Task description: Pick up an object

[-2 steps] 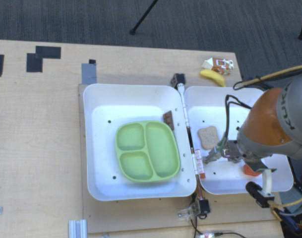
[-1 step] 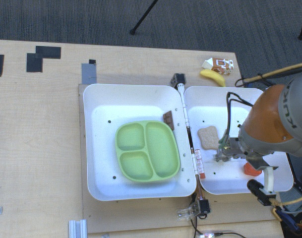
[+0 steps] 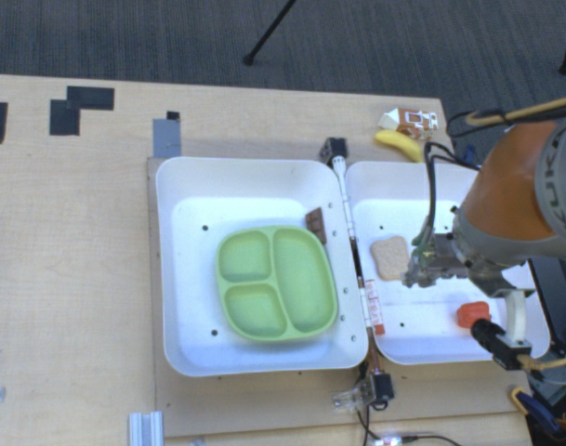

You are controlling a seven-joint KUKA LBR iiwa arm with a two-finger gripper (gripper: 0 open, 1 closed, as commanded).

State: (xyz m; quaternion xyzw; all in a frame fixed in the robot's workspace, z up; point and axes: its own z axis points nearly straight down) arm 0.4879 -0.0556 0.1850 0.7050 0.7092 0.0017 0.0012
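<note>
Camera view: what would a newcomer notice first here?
The green divided plate fills most of the left bin. On the right, the grey arm with its orange band hangs over the right bin, its end effector beside a tan slice, with an orange object nearby.

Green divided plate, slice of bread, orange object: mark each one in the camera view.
green divided plate [image 3: 277,283]: camera view, ridge where its three compartments meet.
slice of bread [image 3: 389,256]: camera view, middle of its tan top face.
orange object [image 3: 471,315]: camera view, middle of its visible top.
</note>
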